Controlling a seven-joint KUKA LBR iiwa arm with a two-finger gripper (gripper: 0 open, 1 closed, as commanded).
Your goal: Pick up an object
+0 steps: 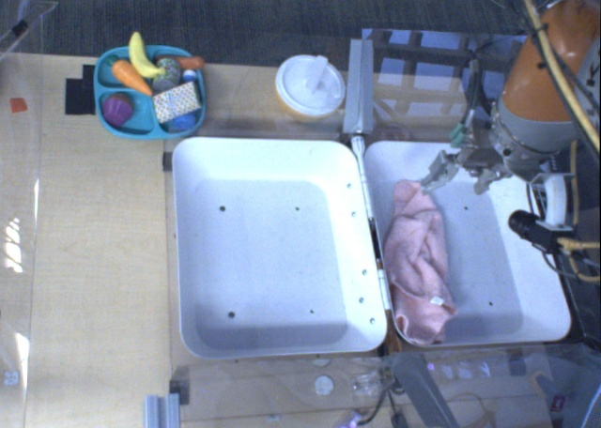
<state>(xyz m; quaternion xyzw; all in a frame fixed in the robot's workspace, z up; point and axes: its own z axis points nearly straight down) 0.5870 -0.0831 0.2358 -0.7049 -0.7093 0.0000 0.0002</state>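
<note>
Pincer [462, 171] hovers with fingers spread wide and nothing between them, over the right bin [526, 323]; a pink towel [419, 257] lies just below-left of it.

grey arm [540, 121] with orange band [549, 51], yellow and black cables [554, 60].

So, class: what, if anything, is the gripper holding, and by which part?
Nothing. The gripper is open above the right bin, just past the pink cloth.
</note>
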